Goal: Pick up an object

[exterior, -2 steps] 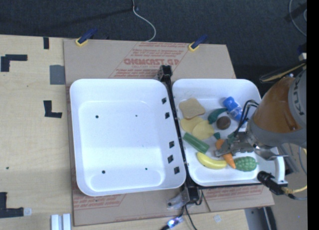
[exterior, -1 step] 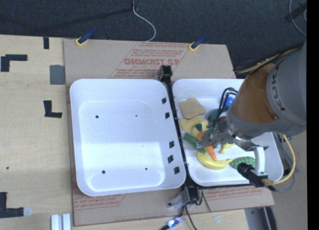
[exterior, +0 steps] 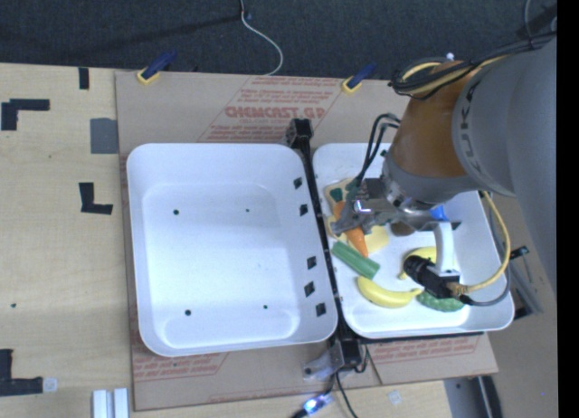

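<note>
My gripper (exterior: 355,215) reaches down into the left part of the right bin (exterior: 484,317), over a cluster of small objects. An orange piece (exterior: 356,240) lies right under its fingers. A light green block (exterior: 354,259) lies just below that, pointing toward the bin's divider. A yellow banana (exterior: 387,295) rests near the front of the bin, and a dark green piece (exterior: 441,302) sits to its right. A teal piece (exterior: 336,194) peeks out at the gripper's upper left. The arm's wrist hides whatever lies beneath it.
The left bin (exterior: 222,244) stands beside the right one, split from it by a black-clipped rim (exterior: 312,226). Yellow and black cables (exterior: 493,262) loop off the wrist over the right bin. Brown cardboard (exterior: 262,113) lies under both bins.
</note>
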Robot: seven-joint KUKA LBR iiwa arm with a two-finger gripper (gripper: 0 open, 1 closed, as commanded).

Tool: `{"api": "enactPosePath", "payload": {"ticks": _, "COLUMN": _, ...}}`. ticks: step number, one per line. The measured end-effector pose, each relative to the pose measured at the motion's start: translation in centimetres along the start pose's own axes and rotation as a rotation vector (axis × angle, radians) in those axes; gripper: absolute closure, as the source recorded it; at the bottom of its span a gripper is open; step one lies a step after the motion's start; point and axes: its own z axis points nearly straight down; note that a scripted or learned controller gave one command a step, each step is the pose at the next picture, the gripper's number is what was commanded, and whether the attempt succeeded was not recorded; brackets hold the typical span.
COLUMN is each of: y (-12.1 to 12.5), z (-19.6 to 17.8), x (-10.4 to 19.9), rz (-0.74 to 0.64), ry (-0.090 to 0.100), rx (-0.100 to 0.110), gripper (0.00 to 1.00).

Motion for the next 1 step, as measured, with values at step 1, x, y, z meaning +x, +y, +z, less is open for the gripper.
{"api": "enactPosePath", "payload": {"ticks": 1, "y": 10.91, "z": 0.32, "x": 5.30, "rz": 0.001, "ry": -0.003, "rx": -0.002, "gripper": 1.00}}
